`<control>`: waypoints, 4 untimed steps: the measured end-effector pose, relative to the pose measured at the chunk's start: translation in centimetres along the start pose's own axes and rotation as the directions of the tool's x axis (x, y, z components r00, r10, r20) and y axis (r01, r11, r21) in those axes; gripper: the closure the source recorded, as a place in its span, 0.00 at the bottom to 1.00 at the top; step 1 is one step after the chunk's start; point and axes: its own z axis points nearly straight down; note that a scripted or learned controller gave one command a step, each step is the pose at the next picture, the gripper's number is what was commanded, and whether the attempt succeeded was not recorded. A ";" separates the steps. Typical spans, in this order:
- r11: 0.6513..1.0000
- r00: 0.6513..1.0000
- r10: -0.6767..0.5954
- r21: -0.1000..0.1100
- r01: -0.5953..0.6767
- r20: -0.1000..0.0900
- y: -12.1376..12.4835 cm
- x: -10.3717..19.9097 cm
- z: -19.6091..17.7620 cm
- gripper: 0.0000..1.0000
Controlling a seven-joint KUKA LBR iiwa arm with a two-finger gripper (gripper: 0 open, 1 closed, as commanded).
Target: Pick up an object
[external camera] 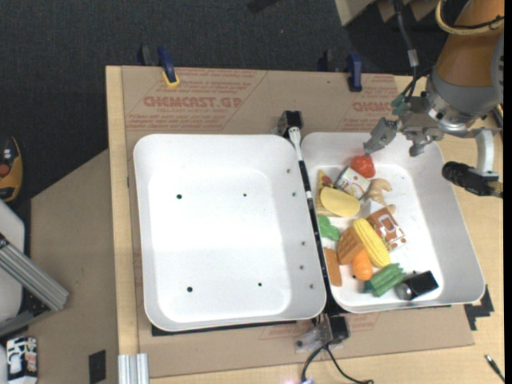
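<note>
Fig. legend, view from above. My gripper (pixel 400 138) hung over the far edge of the right bin (pixel 460 238), w/ my two fingers (pixel 378 138) spread apart and nothing between them. My arm came in from the right, orange band (pixel 472 34) showing above the wrist. Just near-left of my left finger lay a red tomato-like piece (pixel 363 166), close to it but not gripped; whether it was touched, I couldn't tell. The other objects sat heaped in the left-centre of the same bin: a pale yellow piece (pixel 339 204) beside the tomato; a corn cob (pixel 370 241) approx. mid-pile, lying at a slant; an orange piece (pixel 363 266) just near of the corn; a green piece (pixel 386 279) nearer still; a black item (pixel 419 284) touching the green one, at the bin's near-right. A brown-and-white item (pixel 387 225) lay right of the corn. The left bin (pixel 160 238) adjoined the right one along a dark seam. Both bins rested on a brown board (pixel 120 134), held at its far edge by two blue clamps (pixel 167 62)
</note>
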 end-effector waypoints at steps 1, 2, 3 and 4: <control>1.000 1.000 0.000 -0.010 0.000 0.002 -1.7 2.8 11.4 0.00; 1.000 1.000 0.004 -0.019 -0.004 0.002 -7.8 2.8 12.2 0.00; 1.000 1.000 0.003 -0.014 -0.003 0.002 -8.4 -1.2 12.4 0.00; 0.998 1.000 -0.010 0.059 0.010 0.001 2.2 -4.6 13.4 0.00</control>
